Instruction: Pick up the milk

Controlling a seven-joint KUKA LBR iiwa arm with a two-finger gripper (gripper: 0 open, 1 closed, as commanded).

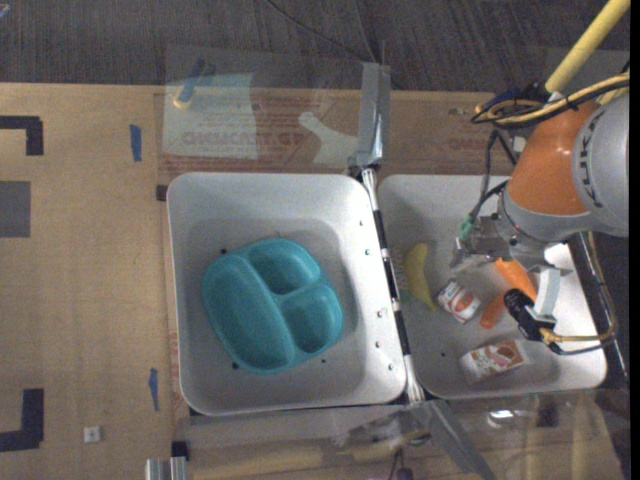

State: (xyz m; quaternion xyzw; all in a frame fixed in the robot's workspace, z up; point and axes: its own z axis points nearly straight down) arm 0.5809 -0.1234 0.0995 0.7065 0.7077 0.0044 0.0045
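1. I am reaching in from the right, my arm [575, 173] hanging over the right bin [430, 203], orange band up top.
2. My pincer [478, 258] is hovering low over the bin's middle, just above the things there. Whether it is spread or pressed together, I cannot tell; the wrist is covering it.
3. The milk [494, 359] is lying on its side near the bin's front edge, a small white and red carton, apart from my pincer.
4. A second small carton [458, 301], red and white, is sitting closer to my pincer, just beside a banana [417, 275].
5. A carrot [497, 293] is lying partly under my wrist hardware, to the right of that carton.
6. The left bin [200, 208] is holding a teal tray [272, 304] with three compartments, sitting tilted.
7. Both bins are resting side by side on the bench [80, 298], touching along the centre.
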